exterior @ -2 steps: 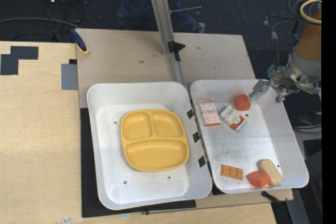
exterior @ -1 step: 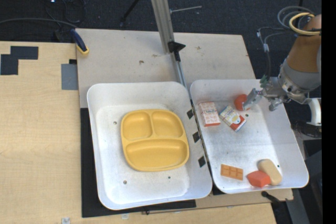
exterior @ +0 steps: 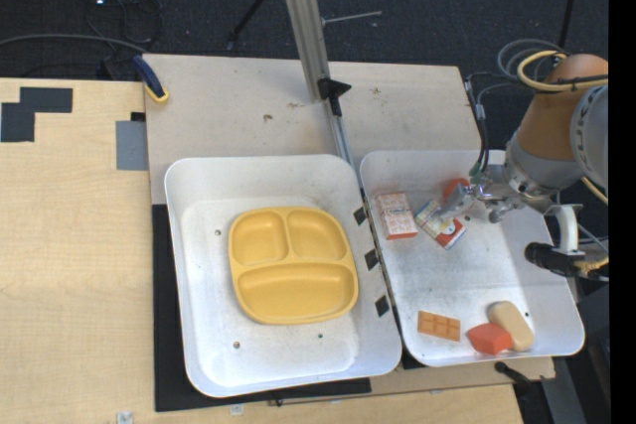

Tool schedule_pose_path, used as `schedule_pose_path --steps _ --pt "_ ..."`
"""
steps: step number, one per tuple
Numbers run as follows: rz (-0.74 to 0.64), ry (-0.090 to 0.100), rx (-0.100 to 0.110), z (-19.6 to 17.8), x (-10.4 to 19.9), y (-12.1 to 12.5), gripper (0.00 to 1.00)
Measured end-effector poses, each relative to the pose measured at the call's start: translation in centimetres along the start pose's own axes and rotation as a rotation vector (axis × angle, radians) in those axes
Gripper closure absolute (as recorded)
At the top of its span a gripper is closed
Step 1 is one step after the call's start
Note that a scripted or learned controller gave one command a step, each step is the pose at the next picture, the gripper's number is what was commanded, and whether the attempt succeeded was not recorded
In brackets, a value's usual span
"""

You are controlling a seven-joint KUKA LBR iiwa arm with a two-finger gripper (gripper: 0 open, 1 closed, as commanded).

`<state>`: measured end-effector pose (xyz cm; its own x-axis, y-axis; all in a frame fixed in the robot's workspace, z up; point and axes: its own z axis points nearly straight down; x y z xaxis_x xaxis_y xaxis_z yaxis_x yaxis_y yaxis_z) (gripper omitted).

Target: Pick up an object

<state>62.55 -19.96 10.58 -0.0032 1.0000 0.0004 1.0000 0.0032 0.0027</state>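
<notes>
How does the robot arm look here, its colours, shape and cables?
The arm has a rounded grey body with a broad orange band on top. Yellow and black cables loop beside it. The gripper at its end is small, metallic grey, with a red part.

A: Where is there open room in the right bin (exterior: 556,308)?

B: Its middle floor is bare, between the pink carton (exterior: 396,214) near the left wall and the items along the front: an orange wafer (exterior: 439,325), a red piece (exterior: 489,340) and a tan block (exterior: 511,324) touching it.

A: And the back?

B: Crowded. The pincer (exterior: 467,199) sits low over a red-and-white packet (exterior: 443,223), with the arm (exterior: 556,129) filling the right side.

A: The left bin (exterior: 189,213)?

B: A yellow divided plate (exterior: 293,264) takes the centre; bare floor rings it. An upright metal post (exterior: 306,25) stands on the worktop (exterior: 229,104) behind the bins.
</notes>
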Motion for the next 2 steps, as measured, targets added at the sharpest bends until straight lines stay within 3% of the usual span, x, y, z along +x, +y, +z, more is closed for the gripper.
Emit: schedule_pose_path --steps 1,2 --pt "-0.003 -0.002 -0.012 0.5 0.0 0.7 0.0" --pt "-0.005 0.0 -0.019 -0.7 0.1 0.9 1.0"
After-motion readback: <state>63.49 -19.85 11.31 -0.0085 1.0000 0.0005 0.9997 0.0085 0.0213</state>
